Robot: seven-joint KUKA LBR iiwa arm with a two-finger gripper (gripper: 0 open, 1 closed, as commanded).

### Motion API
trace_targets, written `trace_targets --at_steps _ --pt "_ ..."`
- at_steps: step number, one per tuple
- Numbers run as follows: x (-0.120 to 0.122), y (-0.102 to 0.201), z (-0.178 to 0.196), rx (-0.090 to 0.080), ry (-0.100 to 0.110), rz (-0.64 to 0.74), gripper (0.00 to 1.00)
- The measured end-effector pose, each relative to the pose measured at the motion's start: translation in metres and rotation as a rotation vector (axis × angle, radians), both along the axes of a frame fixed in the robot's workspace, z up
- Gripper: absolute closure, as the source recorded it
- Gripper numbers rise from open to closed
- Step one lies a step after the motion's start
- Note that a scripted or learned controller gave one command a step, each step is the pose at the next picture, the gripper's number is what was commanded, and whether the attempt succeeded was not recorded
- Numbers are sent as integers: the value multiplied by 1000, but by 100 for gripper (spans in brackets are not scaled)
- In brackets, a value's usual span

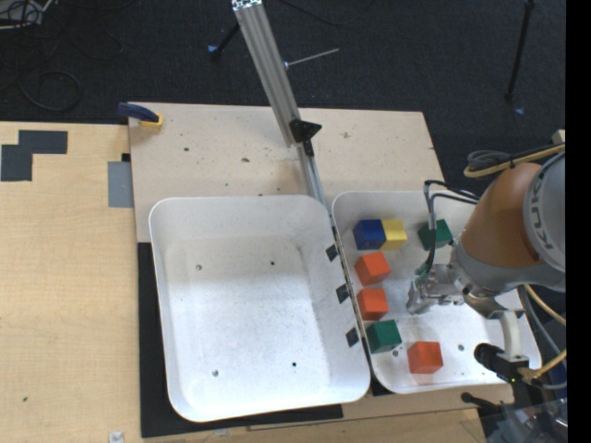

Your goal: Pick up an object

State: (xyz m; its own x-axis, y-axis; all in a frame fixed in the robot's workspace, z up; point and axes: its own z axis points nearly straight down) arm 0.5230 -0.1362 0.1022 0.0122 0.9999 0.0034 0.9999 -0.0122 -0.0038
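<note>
Pale wooden bench [369, 150] under a dark carpeted floor background, bearing two shallow white plastic bins side by side: a large left bin [185, 238] and a smaller right bin [462, 377]. Between them a slanted silver aluminium bar [272, 67], reaching up toward the far side of the bench. At the far left corner of the bench, a small blue and yellow clamp [140, 114].

Over the right bin, the grey arm with the orange band [499, 224], coming in from the right. At its end the metal two-finger gripper [427, 298], low over the bin floor. Cannot tell how far the fingers are apart, since the tips are small and blurred against the white floor; nothing visible between them.

Around the gripper, seven small cubes, all lying on the floor of the right bin. Just to the left of the gripper, an orange foam cube [373, 303], near but apart. Beyond that one, further from the camera, a second orange cube [373, 268]. Behind it, a blue cube [368, 233] touching a yellow cube [394, 233]. Beyond the gripper and partly hidden by the cables of the arm, a green cube [436, 234]. In front and to the left of the gripper, a dark green cube [384, 335] at the wall of the bin. Directly in front of the gripper, toward the camera, a third orange cube [425, 357], apart from the fingers.
</note>
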Motion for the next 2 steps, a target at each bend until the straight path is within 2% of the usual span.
trace_targets --at_steps 1,2 --pt "5 6 46 -3 -5 14 100" --pt "8 -5 96 -4 -7 13 100"
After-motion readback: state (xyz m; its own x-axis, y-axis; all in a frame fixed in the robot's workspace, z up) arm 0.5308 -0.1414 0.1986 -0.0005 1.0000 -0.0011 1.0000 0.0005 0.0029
